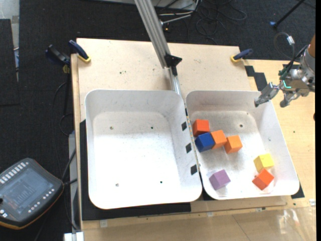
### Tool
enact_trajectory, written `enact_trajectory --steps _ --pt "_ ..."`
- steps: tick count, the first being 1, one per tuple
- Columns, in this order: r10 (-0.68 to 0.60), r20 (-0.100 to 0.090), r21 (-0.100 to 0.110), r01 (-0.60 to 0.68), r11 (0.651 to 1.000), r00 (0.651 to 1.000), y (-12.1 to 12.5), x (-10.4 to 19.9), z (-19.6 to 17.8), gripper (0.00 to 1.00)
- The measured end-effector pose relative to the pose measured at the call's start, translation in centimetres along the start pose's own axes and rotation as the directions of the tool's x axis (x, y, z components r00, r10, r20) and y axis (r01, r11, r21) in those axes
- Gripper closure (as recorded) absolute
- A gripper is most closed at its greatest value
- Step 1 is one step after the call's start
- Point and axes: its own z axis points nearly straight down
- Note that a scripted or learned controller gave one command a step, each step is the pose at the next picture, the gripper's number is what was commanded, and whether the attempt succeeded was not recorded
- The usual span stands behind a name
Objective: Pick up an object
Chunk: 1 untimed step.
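From where I stand the gripper [277, 95] hangs with its fingers spread and nothing between them over the right bin's [281, 134] far right rim, presumably poised to drop onto the blocks below, the nearest being the orange cube [233, 144].

A pale wooden bench top [135, 64] stands on dark black carpet [35, 109], black cables [215, 19] trailing behind it.
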Motion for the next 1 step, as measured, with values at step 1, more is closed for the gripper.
enact_trajectory --steps 1 --pt "-0.002 0.002 -0.004 0.002 1.000 1.000 0.09 0.04 -0.29 0.00"
